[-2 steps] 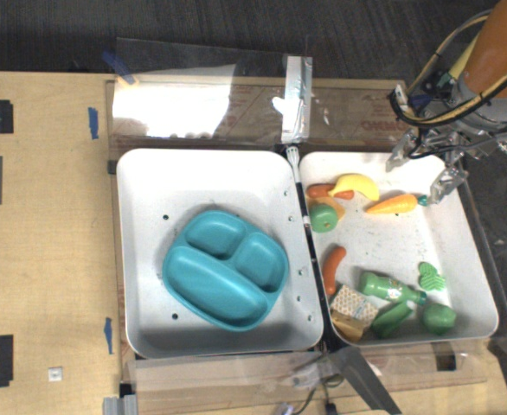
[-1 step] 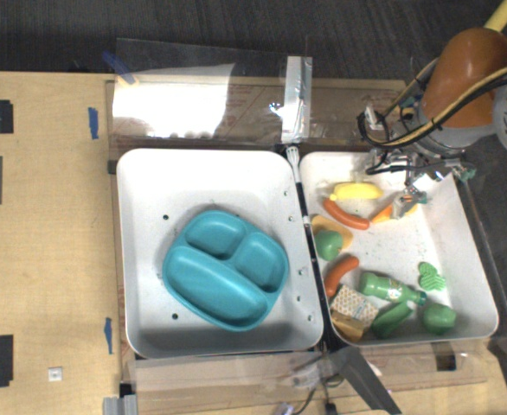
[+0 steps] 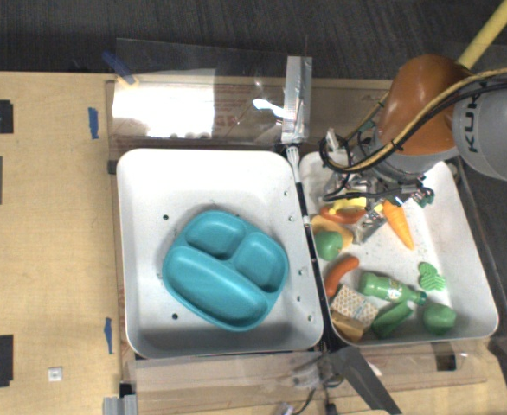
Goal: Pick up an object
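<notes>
The arm reaches in from the right, and its orange band (image 3: 422, 102) hangs over the back of the right bin (image 3: 474, 292). My gripper (image 3: 372, 220) is low in that bin, among the toys at its back left. It sits just left of an orange carrot (image 3: 399, 224) and right of a yellow and red piece (image 3: 343, 210). A green ball (image 3: 329, 246) and a red-orange chili (image 3: 341, 272) lie a little in front of it. The wrist and cables hide how the gripper stands and whether anything is in it.
The left bin (image 3: 141, 188) holds a teal divided plate (image 3: 227, 268). At the front of the right bin lie a green bottle (image 3: 390, 288), a green cucumber (image 3: 392, 318), two other green pieces (image 3: 439, 318) and a waffle-like block (image 3: 353, 304). A clear plastic sheet (image 3: 202, 102) lies behind the bins.
</notes>
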Robot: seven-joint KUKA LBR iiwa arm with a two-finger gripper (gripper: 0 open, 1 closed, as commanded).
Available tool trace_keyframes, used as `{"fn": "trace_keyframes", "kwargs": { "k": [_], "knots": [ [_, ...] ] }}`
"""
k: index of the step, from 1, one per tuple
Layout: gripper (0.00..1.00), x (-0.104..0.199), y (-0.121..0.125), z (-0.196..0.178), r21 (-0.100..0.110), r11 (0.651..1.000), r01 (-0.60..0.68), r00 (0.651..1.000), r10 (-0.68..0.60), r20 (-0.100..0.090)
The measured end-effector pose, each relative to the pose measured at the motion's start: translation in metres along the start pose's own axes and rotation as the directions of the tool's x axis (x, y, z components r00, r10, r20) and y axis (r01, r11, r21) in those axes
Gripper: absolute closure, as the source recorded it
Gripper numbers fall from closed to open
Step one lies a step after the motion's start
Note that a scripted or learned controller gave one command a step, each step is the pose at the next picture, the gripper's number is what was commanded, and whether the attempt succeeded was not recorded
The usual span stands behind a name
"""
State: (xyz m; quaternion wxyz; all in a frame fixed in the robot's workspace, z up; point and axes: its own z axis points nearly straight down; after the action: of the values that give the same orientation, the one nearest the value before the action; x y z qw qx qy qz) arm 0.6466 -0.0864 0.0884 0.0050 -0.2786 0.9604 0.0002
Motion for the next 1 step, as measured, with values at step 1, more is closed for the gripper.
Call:
{"fn": "trace_keyframes", "kwargs": {
  "k": [1],
  "knots": [
    [0.0, 0.0574, 0.0199, -0.0016, 0.003, 0.988, -0.157, 0.988, 0.157, 0.001]
  ]
}}
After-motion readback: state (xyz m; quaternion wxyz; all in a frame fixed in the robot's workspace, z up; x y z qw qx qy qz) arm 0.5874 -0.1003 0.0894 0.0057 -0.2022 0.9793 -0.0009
